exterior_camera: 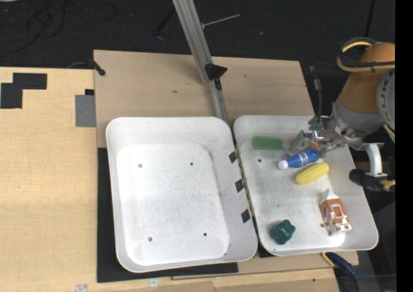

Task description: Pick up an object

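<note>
While the tool (312, 137), grip unclear, crowds the blue bottle (301, 159), yellow corn (312, 172) lies beside.

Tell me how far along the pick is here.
Nothing is lifted yet. The pincer is low in the right bin, by the blue bottle and yellow object, which lie on the floor. Grasping and raising remain.
</note>
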